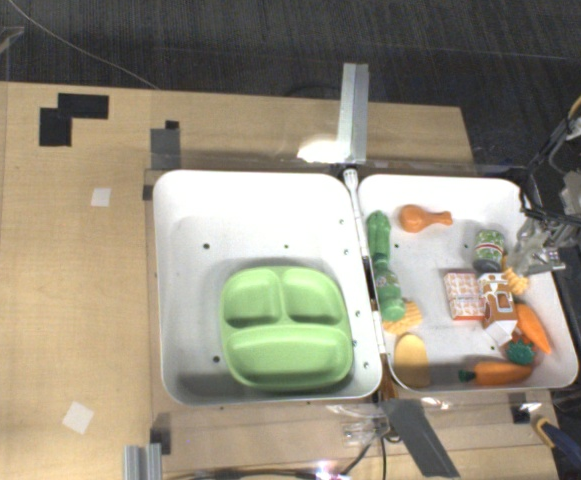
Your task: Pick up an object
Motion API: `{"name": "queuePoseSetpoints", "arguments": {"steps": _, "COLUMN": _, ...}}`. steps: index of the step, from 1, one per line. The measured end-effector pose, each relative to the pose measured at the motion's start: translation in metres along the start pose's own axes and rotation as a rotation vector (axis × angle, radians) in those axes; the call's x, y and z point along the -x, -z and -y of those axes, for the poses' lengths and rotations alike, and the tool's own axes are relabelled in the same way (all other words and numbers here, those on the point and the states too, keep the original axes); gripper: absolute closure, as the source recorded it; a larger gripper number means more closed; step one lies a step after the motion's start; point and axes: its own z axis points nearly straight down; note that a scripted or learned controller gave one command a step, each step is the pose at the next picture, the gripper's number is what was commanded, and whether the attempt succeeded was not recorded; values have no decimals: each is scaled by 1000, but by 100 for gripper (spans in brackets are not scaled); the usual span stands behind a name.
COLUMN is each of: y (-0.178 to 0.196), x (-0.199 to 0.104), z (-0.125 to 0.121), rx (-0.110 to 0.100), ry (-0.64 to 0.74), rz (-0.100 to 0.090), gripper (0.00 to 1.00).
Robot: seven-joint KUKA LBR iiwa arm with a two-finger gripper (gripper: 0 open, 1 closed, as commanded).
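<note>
Bins sit side by side on my bench. In the left bin (185,268) I see a green divided tray (285,326) lying toward the front, three compartments facing up. Moving right, the right bin (450,193) holds the clutter: a green bottle (380,253) lying along its left wall, an orange drumstick-shaped toy (422,218) near the back, a yellow rounded piece (410,350) at the front left, a small red-and-white box (464,295) in the middle, a little green-labelled can (488,248) behind it, and two carrots, one (531,326) slanting near the right wall and one (498,373) lying along the front edge. Between the box and the carrots the small pieces overlap and I cannot separate them. At the far right the gripper (537,253) hangs over the bin's right rim, close to the can; the arm behind it is cut off by the frame, and I cannot tell how the pincer stands.
</note>
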Motion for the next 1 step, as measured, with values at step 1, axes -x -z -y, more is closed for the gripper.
{"name": "queuePoseSetpoints", "arguments": {"steps": 1, "y": -91, "x": 13, "z": -3, "rx": 10, "ry": 236, "rz": -11, "gripper": 100}}
